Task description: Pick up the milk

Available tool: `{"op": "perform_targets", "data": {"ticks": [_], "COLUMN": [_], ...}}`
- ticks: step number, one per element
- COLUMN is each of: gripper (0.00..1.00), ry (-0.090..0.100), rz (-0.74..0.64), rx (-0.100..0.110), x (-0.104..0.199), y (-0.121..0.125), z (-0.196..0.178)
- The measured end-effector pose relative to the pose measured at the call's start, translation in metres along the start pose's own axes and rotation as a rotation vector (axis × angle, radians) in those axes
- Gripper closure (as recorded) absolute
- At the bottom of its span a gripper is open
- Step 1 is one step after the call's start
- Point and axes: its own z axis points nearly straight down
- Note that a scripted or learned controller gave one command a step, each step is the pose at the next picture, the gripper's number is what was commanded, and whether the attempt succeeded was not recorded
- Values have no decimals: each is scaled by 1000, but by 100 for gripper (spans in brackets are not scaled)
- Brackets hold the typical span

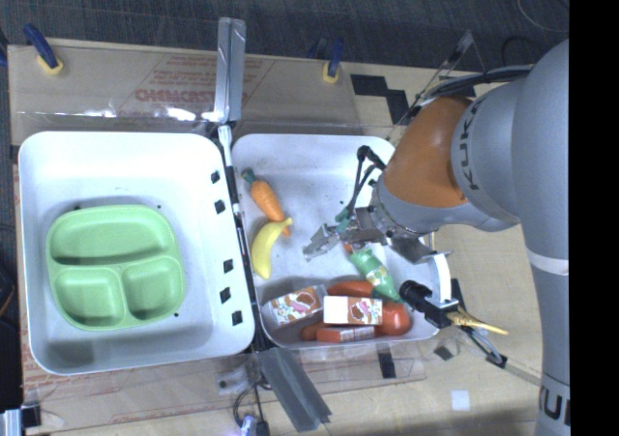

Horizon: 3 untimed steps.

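While the arm (484,163) was reached in from the right, the gripper (334,234) was hung low over the middle of the right bin (300,149), its two fingers spread apart with nothing between them. The milk (351,310), judged to be the small white carton with the red label, was lain flat against the bin's near wall, wedged among a second carton (295,305) on its left, red sausages (363,330) beneath and behind it, and a green bottle (372,270) just beyond. That crowding was probably why the jaws were held released and wide: room was needed to straddle a box packed tight against its neighbours. The gripper was placed short of the target, nearer the banana (266,245) and the carrot (266,198) than might be wished, so a shift towards the near wall was judged to be required. In the left bin (39,192) a green divided tray (114,265) was left alone, well apart from the action.
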Motion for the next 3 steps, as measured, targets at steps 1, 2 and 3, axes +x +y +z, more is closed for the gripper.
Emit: {"op": "perform_targets", "data": {"ticks": [1,2,3], "gripper": [0,0,0], "ry": [0,-1,0], "rz": [157,164,-2], "rx": [-2,-3,-1], "x": [53,79,41], "y": [-41,-13,-38], "z": [41,-60,38]}}
